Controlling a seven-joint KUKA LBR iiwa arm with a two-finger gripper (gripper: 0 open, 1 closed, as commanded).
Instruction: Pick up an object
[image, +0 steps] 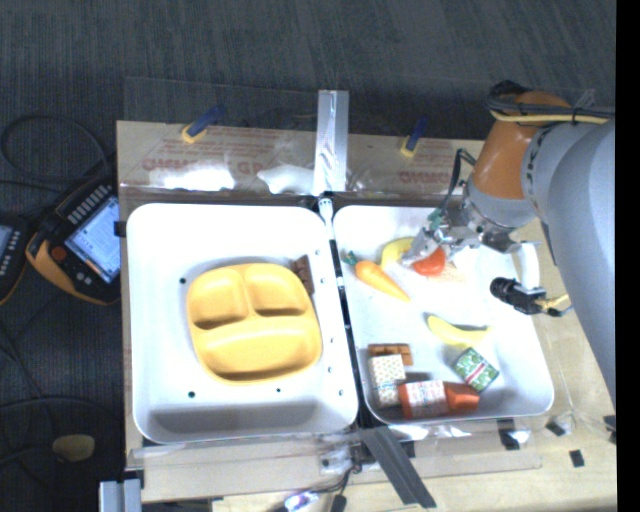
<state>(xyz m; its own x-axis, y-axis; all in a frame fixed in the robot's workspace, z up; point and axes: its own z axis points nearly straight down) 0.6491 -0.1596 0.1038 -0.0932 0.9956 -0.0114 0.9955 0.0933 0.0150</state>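
Note:
My gripper (441, 243) is down in the far part of the right bin (534, 372), directly over a small red food piece (430, 264) and touching or nearly touching it. A yellow banana-like piece (396, 250) lies just left of it, with an orange carrot (383, 280) beside that. Nearer the front lie a yellow slice (455, 325), a green box (474, 369), a brown and white box (388, 367) and a red bottle (440, 397).
The left bin (150, 310) holds a yellow divided plate (255, 320) with a small brown piece (303, 272) at its far right corner. The grey arm (575, 220) covers the right bin's far right side. A black fitting (515, 292) sticks out from it.

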